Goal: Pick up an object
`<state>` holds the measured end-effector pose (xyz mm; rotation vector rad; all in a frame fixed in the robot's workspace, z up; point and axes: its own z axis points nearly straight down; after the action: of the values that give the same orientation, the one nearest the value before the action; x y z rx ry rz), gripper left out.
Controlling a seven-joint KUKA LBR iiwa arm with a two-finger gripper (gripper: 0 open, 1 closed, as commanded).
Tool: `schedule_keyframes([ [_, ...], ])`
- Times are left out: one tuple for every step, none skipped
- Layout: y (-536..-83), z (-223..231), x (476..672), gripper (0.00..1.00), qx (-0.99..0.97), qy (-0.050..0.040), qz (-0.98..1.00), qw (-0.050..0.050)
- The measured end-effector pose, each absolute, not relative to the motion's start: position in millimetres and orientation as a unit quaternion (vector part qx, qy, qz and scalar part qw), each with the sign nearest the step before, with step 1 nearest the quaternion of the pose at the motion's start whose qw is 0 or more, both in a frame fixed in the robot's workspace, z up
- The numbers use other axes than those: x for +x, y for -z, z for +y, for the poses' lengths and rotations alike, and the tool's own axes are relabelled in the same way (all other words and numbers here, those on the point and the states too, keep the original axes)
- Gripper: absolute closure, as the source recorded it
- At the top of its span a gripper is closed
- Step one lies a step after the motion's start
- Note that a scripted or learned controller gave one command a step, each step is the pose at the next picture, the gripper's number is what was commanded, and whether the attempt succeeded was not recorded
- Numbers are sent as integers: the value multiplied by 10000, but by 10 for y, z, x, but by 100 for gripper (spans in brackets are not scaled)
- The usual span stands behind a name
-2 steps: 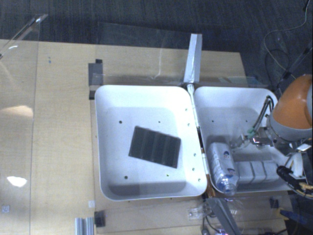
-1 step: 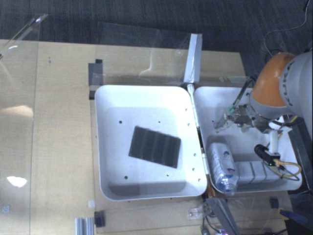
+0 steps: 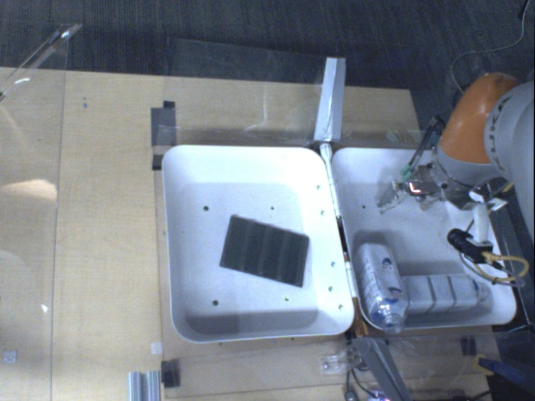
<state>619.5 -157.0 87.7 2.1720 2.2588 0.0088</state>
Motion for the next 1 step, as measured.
schedule_keyframes([
  [-2074,-2033,6710,0,7191,-26,6949,43],
])
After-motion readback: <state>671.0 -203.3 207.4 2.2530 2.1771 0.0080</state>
